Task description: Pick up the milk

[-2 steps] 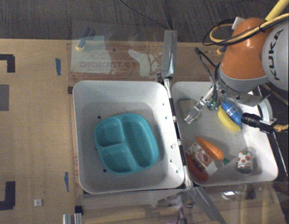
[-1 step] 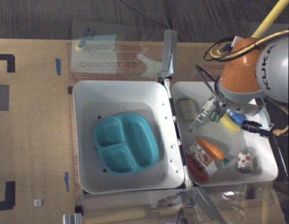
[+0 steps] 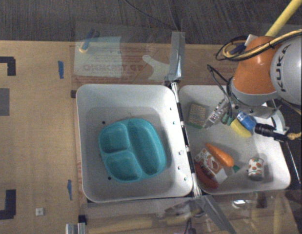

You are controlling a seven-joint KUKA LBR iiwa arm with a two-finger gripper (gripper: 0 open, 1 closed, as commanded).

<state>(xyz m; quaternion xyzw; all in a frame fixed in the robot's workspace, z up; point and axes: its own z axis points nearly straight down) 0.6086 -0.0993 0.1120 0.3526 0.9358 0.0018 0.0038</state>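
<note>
The camera view looks down at a slant on my counter [image 3: 33,145], which carries two shallow white bins side by side. In the left bin [image 3: 92,99] lies a teal divided plate [image 3: 132,149] with three compartments, a little turned, resting on the bin's floor. My arm [image 3: 268,69] comes in from the right, grey with its orange band, and hangs over the upper part of the right bin [image 3: 280,182]. My hand [image 3: 217,115] points down and to the left, over the bin's floor, just beside a small beige textured square [image 3: 197,114] that lies flat near the upper left corner of this bin. I cannot tell if my hand is spread or pressed together, because the tip is small and unclear, and I see nothing held in it. The milk [image 3: 210,163], a small white carton with red and orange print, lies at the lower left of the right bin, near the wall between the two bins, and it is well apart from my hand. A toy carrot [image 3: 220,155] lies slanted, touching or overlapping the carton's upper right side, and a dark red object [image 3: 205,177] rests just below the carton against the bin's lower edge. A small can [image 3: 256,168] with a white and red label stands near the lower right corner. A yellow and blue object [image 3: 243,124] lies just under my wrist, partly hidden by it.
</note>
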